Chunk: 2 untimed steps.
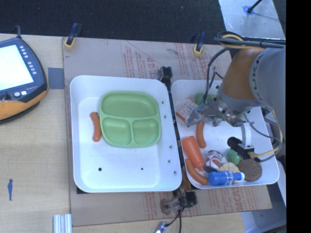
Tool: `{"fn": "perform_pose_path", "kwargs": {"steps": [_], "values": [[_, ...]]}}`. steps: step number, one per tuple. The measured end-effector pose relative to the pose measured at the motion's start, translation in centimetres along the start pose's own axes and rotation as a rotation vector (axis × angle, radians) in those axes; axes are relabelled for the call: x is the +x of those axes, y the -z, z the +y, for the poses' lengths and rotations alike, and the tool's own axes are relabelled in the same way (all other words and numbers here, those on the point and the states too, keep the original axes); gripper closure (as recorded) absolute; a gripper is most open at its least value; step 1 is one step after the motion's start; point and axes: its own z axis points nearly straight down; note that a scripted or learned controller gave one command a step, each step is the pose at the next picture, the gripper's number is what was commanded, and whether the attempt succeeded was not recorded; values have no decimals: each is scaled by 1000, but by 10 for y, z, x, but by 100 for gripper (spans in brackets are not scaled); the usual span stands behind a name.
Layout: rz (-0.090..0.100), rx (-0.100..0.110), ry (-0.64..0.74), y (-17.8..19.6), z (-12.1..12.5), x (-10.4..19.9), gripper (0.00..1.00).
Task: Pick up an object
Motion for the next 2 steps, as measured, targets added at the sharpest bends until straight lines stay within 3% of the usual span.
{"fn": "perform_pose_path", "kwargs": {"steps": [1, 2], "values": [[0, 2, 2, 10, 0, -1, 100], [2, -2, -2, 101, 23, 54, 100]]}}
